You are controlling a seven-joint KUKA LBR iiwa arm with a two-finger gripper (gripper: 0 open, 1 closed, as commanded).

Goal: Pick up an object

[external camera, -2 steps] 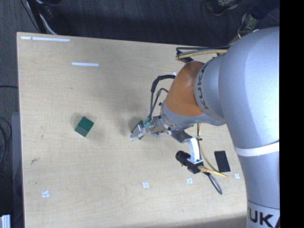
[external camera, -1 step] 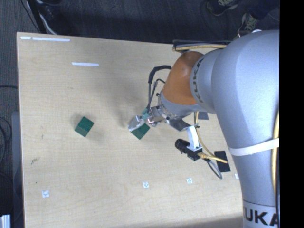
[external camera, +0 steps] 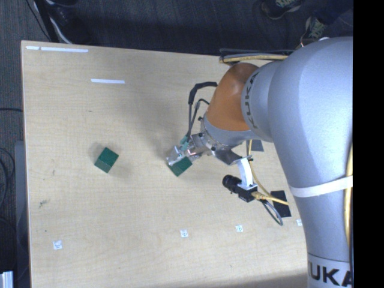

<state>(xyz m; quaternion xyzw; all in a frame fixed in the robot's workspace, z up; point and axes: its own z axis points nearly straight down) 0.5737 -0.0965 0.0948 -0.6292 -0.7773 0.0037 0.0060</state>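
Green cube (external camera: 180,167) touching pincer (external camera: 178,156).

Light wooden bench (external camera: 120,221), viewed at a slant. Resting directly on surface: one green cube (external camera: 107,159) toward the left; a second green block (external camera: 180,167) near centre; small white markers along the near edge.

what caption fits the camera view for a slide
KUKA arm's end effector down at one green cube while another green cube sits apart on the bench.
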